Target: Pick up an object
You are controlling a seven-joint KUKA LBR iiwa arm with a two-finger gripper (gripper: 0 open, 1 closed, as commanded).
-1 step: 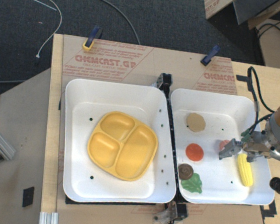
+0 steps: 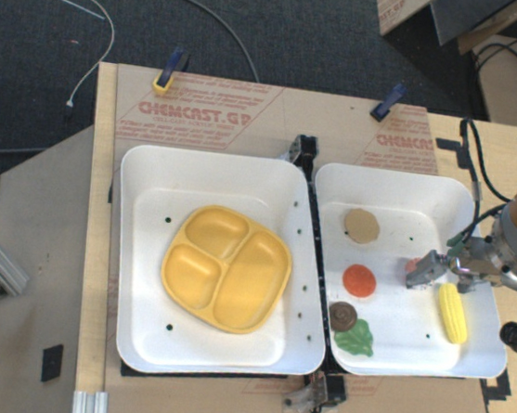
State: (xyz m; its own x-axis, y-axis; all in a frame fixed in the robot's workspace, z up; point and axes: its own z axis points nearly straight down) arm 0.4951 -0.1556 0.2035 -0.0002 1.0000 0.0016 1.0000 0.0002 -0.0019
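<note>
The right bin (image 2: 401,186) holds a tan round cookie (image 2: 362,226), a red-orange tomato slice (image 2: 359,281), a small brown round piece (image 2: 343,315), a green leafy piece (image 2: 355,338) and a yellow corn cob (image 2: 452,312). My gripper (image 2: 425,271) hangs over the right half of this bin, just left of the corn's upper end and right of the tomato slice. Nothing shows between its fingers. The arm enters from the right edge.
The left bin (image 2: 141,172) holds a yellow divided plate (image 2: 226,268). Black clips sit between the bins at top (image 2: 304,149) and bottom (image 2: 325,387). Blue clamps (image 2: 170,70) hold the cardboard sheet at the back. Cables run over the dark floor.
</note>
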